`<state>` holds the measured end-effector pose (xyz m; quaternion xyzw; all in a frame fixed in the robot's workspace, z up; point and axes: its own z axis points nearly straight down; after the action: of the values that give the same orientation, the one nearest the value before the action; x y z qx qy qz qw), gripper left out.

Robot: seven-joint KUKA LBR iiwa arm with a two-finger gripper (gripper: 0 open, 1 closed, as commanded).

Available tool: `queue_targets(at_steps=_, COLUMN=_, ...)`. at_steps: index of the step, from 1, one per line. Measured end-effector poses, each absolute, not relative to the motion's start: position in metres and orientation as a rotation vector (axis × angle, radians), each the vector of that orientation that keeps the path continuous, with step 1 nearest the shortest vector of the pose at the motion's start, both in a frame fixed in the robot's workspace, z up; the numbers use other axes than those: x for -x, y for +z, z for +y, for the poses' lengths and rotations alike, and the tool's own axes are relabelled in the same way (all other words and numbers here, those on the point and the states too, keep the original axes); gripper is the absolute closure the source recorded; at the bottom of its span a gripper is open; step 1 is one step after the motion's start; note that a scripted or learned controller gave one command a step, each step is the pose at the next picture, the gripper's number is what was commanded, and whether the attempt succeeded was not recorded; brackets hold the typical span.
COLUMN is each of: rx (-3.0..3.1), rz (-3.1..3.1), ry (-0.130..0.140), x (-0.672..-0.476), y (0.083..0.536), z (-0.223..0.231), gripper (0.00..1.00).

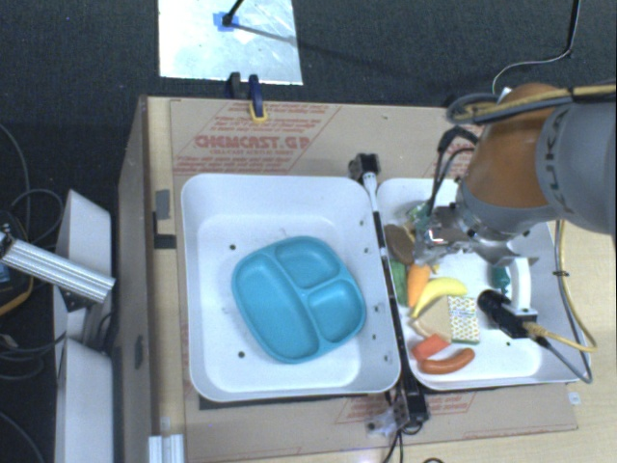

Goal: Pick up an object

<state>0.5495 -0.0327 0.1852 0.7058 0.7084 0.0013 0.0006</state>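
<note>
**Operator:** How far along is the pick?

**Spotter:** By my reading, you have nothing picked yet. The arm (521, 177) hangs over the upper part of the right bin (540, 363). Its wrist covers the jaws, so I cannot tell whether they are open or closed. Every toy you can see lies on the bin floor.

**Operator:** Which toys, and where?

**Spotter:** All are in that right bin. A carrot (417, 284) touches a banana (441, 291), and a checkered block (464, 319) sits just beside the banana. A red sausage (446, 361) lies near the bottom wall. A brown piece (398, 244) lies by the wall between the bins, close to the wrist. The left bin (207, 210) holds a blue plate (297, 297).

**Operator:** So what is left?

**Spotter:** Most of it, I judge. You have yet to see a toy between the jaws, and yet to see it lifted clear.
</note>
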Motion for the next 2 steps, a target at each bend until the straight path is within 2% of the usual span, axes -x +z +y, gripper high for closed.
queue_targets(at_steps=1, rx=-2.218, rz=2.220, ry=0.003, x=-0.5392, y=0.2472, z=-0.0492, gripper=1.00)
queue_targets(at_steps=2, rx=-2.218, rz=2.221, ry=0.003, x=-0.5391, y=0.2470, z=-0.0490, gripper=0.00)
